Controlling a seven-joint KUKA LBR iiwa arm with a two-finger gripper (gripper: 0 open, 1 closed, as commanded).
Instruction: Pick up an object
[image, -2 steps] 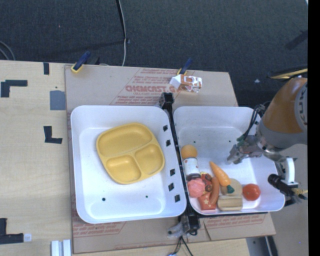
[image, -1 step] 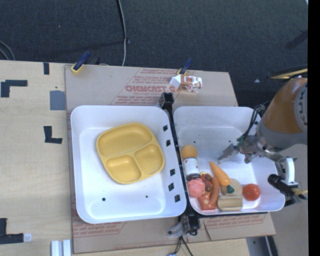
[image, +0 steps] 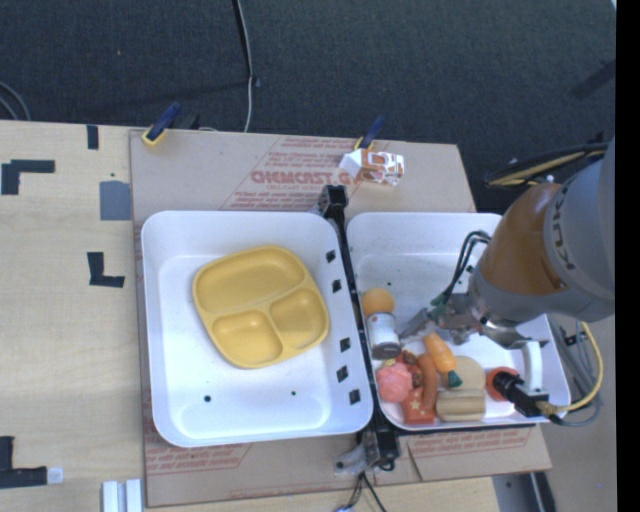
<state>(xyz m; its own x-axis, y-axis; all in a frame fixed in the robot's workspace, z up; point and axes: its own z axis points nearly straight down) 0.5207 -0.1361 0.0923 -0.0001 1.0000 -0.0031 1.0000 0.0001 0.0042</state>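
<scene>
The arm (image: 545, 250) reaches into the right bin (image: 420, 235) at lower right; its gripper (image: 440, 318) hangs over the toy food (image: 430, 375); the grip cannot be made out.

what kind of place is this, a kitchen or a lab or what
Most likely a robotics lab bench, not a kitchen: a grey arm reaches over two white bins, toy food is piled in the right one, and clamps hold the cardboard base.
</scene>
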